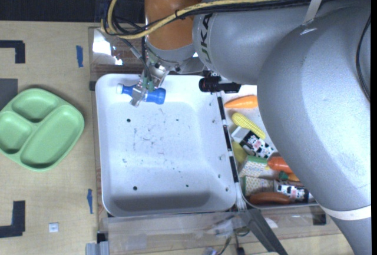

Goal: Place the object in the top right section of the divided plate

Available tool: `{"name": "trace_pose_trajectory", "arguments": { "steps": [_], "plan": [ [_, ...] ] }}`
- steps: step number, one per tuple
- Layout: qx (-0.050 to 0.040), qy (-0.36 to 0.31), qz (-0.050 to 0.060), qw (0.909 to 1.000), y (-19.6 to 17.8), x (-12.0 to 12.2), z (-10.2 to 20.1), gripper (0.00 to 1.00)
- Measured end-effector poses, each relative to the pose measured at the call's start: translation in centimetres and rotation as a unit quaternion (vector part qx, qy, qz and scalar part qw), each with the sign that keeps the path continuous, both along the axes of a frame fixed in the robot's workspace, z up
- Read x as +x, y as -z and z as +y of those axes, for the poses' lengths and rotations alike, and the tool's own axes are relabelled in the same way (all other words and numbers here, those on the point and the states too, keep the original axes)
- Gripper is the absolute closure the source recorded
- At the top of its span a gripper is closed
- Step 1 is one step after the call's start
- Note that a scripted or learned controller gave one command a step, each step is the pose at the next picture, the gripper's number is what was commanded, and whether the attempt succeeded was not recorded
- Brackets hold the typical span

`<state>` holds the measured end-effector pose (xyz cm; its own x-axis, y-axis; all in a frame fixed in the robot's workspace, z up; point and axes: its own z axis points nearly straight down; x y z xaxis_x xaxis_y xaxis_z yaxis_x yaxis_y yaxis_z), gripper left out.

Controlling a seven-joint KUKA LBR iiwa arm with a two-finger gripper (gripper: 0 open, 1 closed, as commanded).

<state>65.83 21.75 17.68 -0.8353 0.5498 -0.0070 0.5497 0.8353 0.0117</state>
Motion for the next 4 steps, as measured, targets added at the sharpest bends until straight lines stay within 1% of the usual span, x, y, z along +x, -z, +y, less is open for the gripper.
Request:
{"name": "trace_pose_trajectory", "arguments": {
  "steps": [2,3,4],
  "plan": [
    [0.004,0.002,-0.006,1.0,-2.3,0.3,0.0,1.0],
    [-0.0023,-0.049,0.005,0.9988,7.6,-2.8,0.7,1.0],
    [0.0016,0.046,0.0,0.999,8.5,-12.4,0.9,1.0]
  ]
}}
